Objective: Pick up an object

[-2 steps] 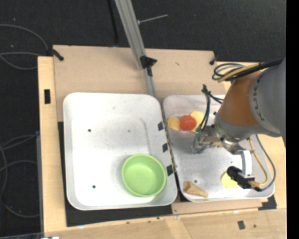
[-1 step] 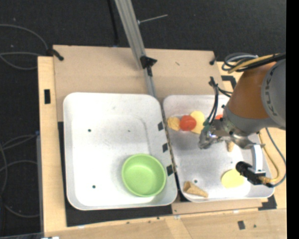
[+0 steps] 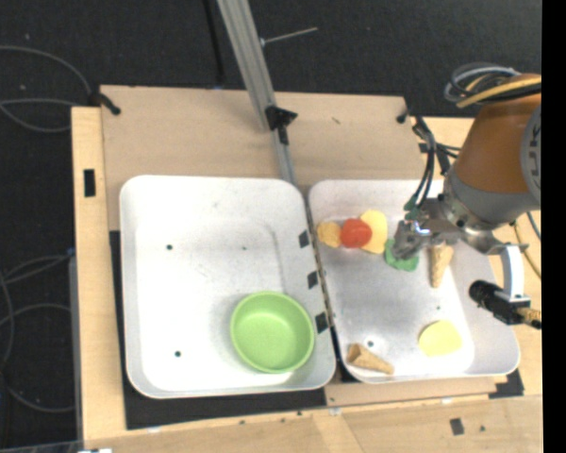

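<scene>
Nearest, at the lower edge of the frame, the wooden table (image 3: 217,423) carries two shallow white plastic bins side by side. Low in the left white bin (image 3: 170,215) sits a round light-green plastic bowl (image 3: 272,331). Low in the right white bin (image 3: 387,310) lie a tan waffle cone piece (image 3: 370,358) and, to its right, a flat pale-yellow round piece (image 3: 440,338). Higher up, toward the frame's right centre, the pincer (image 3: 407,242) hangs over a small green object (image 3: 403,260), which lies just beneath its tip; whether the two touch cannot be told, nor whether the pincer is released or clenched. Just right of it stands a second tan cone (image 3: 439,264). Left of the pincer cluster a yellow piece (image 3: 374,223), a red ball (image 3: 355,234) and an orange-tan piece (image 3: 329,234). No writing can be read anywhere.
</scene>
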Controlling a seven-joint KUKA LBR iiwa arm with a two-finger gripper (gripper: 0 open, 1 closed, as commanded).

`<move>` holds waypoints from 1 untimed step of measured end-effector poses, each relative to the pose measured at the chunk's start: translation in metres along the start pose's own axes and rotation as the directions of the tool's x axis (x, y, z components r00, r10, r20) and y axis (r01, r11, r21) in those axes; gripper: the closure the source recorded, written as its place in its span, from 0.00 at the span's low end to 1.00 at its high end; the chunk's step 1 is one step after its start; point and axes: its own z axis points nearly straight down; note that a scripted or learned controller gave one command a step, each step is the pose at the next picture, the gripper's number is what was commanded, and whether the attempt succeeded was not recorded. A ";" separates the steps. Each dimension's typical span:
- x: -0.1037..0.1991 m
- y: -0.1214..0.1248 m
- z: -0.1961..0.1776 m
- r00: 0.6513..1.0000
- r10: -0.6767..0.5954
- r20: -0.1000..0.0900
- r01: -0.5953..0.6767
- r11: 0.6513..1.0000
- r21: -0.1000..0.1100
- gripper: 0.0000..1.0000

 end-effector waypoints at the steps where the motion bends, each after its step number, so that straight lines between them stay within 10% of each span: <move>1: -0.001 0.001 -0.022 1.000 -0.001 -0.001 0.001 1.000 0.004 1.00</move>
